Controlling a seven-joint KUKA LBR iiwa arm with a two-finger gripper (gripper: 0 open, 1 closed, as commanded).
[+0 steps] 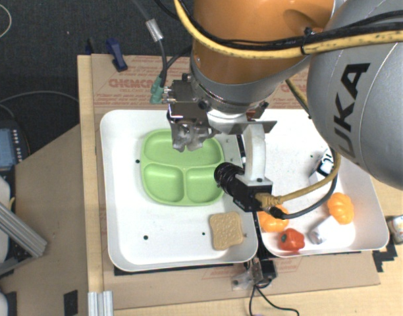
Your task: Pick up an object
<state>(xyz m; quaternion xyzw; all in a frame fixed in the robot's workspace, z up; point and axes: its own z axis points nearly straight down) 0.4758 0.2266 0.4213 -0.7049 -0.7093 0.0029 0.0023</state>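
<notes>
Arm [280, 38] is reaching in from the right and blocking most of the upper middle of the view. Tool [187, 137] is hanging over the back edge of the green divided plate [182, 173] in the left bin [122, 196]. Can't tell how far it's open, and can't tell whether it's touching the plate; nothing is showing in its grip.

Left bin: the plate is sitting in the middle, three compartments, all looking bare. A tan square cracker [226, 230] is lying flat near the front right corner, just beside the plate and close to the wall between the bins.

Right bin [369, 239]: an orange pepper [340, 207] is sitting toward the front right, a second orange piece [272, 222] is lying against the dividing wall, a red tomato-like item [291, 239] is sitting just in front of it, and a small white piece [316, 236] is lying near those. A blue and white item [326, 165] is peeking out from under the arm, mostly hidden.

A black fitting with a tan hose [307, 193] is hanging off the arm and crossing over the wall between the bins, partly covering the second orange piece.

Both bins are sitting on a cardboard sheet [96, 110] on the worktop.
</notes>
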